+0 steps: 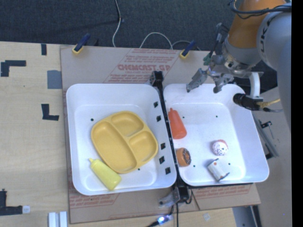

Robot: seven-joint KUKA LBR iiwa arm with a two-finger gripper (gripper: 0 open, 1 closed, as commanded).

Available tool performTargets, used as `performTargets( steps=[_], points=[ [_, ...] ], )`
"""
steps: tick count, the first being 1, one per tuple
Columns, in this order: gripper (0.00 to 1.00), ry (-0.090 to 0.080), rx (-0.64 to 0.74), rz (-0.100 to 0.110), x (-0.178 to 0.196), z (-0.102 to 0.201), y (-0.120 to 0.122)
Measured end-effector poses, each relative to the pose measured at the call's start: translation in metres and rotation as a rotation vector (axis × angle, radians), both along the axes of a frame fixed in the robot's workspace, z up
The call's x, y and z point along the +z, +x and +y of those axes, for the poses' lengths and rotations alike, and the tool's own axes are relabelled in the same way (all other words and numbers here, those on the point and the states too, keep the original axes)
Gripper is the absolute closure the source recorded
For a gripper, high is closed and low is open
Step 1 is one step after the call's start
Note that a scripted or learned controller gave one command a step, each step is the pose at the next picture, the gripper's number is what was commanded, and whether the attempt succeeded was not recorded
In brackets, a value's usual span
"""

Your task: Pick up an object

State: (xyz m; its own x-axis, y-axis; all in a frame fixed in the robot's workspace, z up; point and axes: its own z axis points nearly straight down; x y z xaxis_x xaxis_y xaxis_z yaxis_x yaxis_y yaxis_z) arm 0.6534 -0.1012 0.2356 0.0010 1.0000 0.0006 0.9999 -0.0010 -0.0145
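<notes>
— Yellow is what you meet first: nearest you, in the left bin [75, 126], a yellow squeeze bottle [105, 173] lies on its side at the front corner, just beside a yellow divided plate [124, 140] that sits flat in the middle of that bin.

— And the right bin?

— At the front of the right bin [246, 126] you have a small white and grey container [218, 169] lying tilted, and a brown round piece [182, 157] close to the dividing wall. A little further back sits a white ball with red spots [219, 148]. Beyond the brown piece, an orange carrot-shaped toy [177, 124] lies along the divider, touching none of the others.

— Where is your tool?

— Look to the far edge of the right bin. The gripper [207, 82] hangs there above the back rim, well apart from every object. Its two fingers are spread wide, and you can see nothing between them. Behind it rises the grey arm with its orange band [258, 4].
</notes>
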Motion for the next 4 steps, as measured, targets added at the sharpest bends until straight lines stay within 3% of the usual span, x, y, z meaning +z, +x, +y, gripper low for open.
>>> performTargets(
  steps=[1, 3, 4],
  points=[
    [0.0, -0.001, 0.003, -0.013, 0.008, 0.0, 0.002],
    [0.0, -0.001, 0.002, -0.008, -0.104, -0.006, -0.008],
    [0.0, -0.006, 0.001, -0.023, -0.149, -0.008, -0.006]
  ],
)
